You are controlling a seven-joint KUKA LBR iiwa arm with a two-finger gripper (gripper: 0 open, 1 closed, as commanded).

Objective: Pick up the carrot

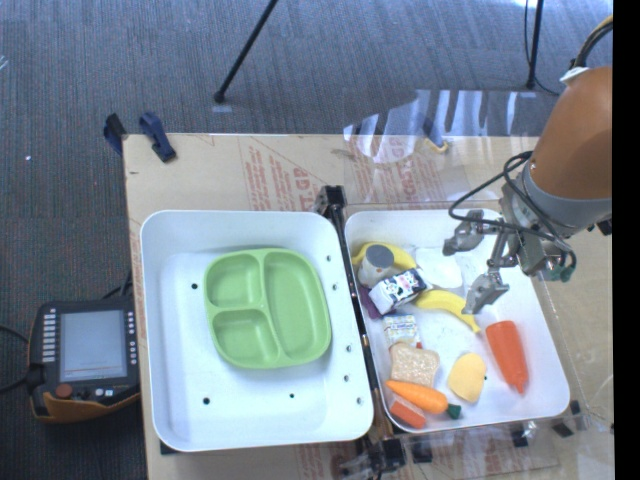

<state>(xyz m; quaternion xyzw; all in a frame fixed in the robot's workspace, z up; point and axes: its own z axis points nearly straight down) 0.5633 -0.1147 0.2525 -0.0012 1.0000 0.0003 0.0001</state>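
Nothing picked yet: my pincer (pixel 478 268) is hovering spread and empty in the right bin (pixel 556 368), and the carrot (pixel 508 355) is lying just at its 5 o'clock. I'm still needing descent and grasp.

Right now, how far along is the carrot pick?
Nothing is done yet: the carrot lies at the right bin's front edge, beside the bread. In hand: the gripper hangs over the bin's back half near the banana, jaws spread and holding nothing. Left: move to the carrot, grasp it and lift.
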